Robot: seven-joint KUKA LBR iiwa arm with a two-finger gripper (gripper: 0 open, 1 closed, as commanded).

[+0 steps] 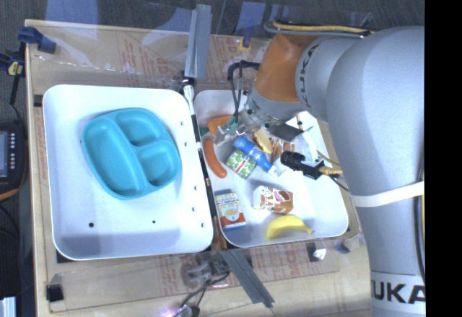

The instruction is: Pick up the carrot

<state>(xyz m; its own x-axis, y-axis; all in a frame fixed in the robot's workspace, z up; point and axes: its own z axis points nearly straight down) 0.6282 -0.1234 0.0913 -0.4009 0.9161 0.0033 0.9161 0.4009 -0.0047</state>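
Observation:
The carrot [218, 123] is a short orange piece with a green top, lying at the back left of the right bin [328, 225]. My gripper [241, 126] hangs low over that corner, right beside the carrot's green end and among the packed items. The wrist and orange band above it hide part of the bin's back. I cannot tell whether the gripper touches the carrot.
A reddish sausage [214, 157] lies along the right bin's left wall. A blue packet [255, 150], a green can [238, 162], a juice carton [231, 208], a snack bag [274, 200] and a banana [289, 226] crowd the bin. The left bin [65, 229] holds a blue divided tray [133, 152].

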